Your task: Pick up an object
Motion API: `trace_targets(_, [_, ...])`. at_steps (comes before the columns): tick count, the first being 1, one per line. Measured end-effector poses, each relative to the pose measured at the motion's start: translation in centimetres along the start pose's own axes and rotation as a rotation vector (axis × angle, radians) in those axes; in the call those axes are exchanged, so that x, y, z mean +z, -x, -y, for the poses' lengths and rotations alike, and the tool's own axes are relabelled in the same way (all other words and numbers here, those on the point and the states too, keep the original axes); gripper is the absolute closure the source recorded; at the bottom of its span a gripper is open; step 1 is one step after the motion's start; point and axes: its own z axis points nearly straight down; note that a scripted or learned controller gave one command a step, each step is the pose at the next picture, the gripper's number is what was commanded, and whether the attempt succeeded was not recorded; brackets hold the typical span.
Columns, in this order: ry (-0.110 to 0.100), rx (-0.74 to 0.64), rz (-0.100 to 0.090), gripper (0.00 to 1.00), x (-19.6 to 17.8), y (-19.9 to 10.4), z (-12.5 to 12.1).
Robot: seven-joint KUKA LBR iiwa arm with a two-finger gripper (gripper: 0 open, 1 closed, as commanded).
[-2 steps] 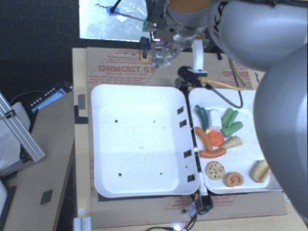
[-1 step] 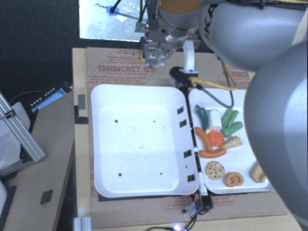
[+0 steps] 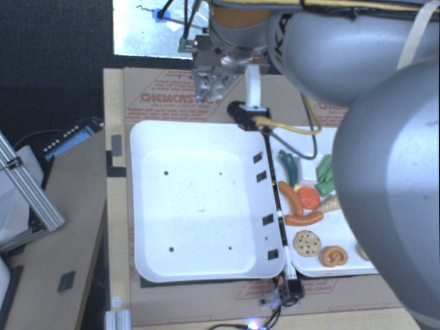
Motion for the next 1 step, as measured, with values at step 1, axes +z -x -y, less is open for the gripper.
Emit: trace_targets(1, [0.002,0.0,0.0,1.0,1.19,-2.83,-0.03])
